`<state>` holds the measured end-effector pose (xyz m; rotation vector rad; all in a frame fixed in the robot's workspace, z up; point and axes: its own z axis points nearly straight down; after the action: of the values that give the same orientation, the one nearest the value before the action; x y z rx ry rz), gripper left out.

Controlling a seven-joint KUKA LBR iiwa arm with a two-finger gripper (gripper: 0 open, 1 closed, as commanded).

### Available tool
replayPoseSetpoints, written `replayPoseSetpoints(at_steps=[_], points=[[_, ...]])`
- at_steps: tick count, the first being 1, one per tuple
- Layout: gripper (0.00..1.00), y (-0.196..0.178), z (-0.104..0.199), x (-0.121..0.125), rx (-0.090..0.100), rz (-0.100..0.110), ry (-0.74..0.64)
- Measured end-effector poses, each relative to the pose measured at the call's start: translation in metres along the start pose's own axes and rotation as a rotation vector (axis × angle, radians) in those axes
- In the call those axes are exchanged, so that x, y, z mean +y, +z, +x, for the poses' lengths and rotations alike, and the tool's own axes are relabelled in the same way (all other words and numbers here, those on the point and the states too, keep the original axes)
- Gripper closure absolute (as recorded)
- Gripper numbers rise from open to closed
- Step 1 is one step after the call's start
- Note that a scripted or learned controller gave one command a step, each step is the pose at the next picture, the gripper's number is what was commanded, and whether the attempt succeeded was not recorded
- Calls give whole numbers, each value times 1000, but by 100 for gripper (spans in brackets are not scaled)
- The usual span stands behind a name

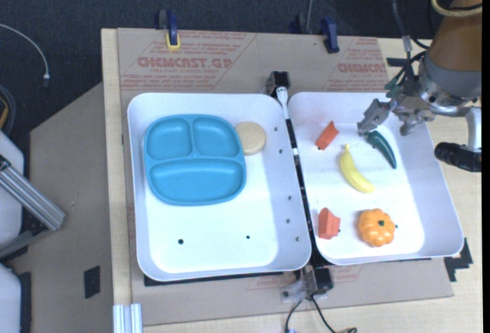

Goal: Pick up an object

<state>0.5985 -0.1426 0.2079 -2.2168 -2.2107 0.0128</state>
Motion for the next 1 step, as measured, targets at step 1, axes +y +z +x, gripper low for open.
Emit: replayPoseSetpoints(at_steps=[1], points=[[0, -8, 0, 3, -2, -14, -3]])
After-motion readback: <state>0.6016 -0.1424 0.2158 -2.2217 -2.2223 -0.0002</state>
